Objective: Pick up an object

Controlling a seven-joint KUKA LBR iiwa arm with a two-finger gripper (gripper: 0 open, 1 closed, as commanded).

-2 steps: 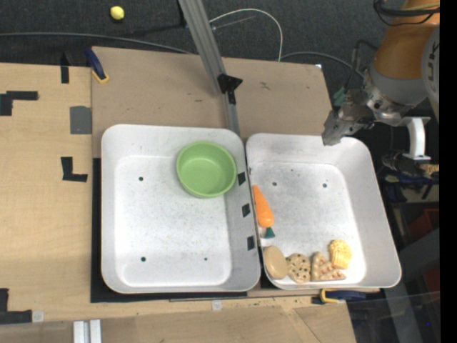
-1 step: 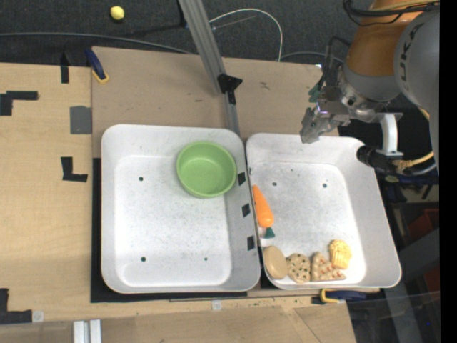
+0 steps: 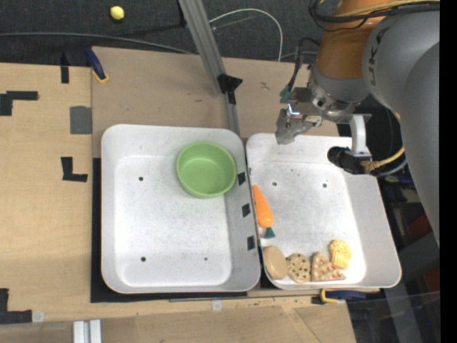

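Observation:
My gripper (image 3: 287,133) hangs over the far left corner of the right bin (image 3: 371,213), above its rim, with nothing visible between its fingers. An orange carrot (image 3: 263,206) lies against the right bin's left wall. Along that bin's near edge sit a tan round piece (image 3: 275,261), a chocolate-chip cookie (image 3: 298,267), a waffle-like piece (image 3: 323,269) and a yellow corn piece (image 3: 340,253). A green bowl (image 3: 206,168) stands upright in the left bin (image 3: 128,213), near its far right corner.
A grey metal pole (image 3: 203,34) slants down to the divide between the bins. A small yellow ball (image 3: 117,12) lies on the dark floor at the far left. Blue clamps (image 3: 98,66) hold the bench board.

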